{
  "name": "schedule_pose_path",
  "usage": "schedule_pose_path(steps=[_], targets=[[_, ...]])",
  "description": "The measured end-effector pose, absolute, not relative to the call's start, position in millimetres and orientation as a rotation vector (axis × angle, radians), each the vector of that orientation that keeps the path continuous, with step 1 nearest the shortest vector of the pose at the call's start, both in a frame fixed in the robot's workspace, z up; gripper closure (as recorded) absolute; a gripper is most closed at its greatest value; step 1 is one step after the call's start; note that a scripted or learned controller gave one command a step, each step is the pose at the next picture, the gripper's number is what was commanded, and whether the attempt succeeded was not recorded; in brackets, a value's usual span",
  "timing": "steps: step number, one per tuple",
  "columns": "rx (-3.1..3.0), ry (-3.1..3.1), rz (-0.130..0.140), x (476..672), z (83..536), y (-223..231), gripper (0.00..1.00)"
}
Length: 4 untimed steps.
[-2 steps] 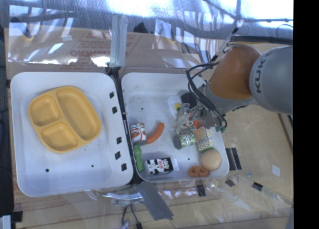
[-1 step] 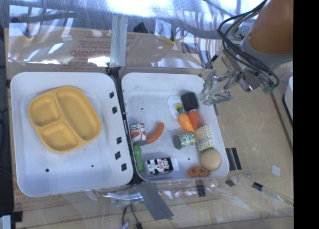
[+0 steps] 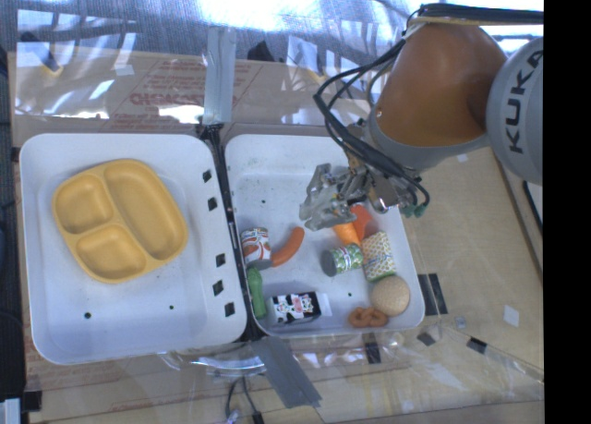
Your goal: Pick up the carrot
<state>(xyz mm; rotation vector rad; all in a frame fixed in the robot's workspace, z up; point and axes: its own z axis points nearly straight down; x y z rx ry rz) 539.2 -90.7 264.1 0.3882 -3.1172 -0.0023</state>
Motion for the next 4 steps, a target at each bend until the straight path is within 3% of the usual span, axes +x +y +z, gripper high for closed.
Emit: schedule_pose_path(steps=[1,2,3,4], targets=[[0.401,-3.112,0.000,549.8,226.6,-169.2,1.00],[0.405,-3.115,0.000,550.7,227.9,-167.6,0.00],[0.628,-3.068,-0.011,604.3,93.7,-202.1,0.00],[0.636,-3.081,0.001,609.8,112.1,-202.0,1.00]])
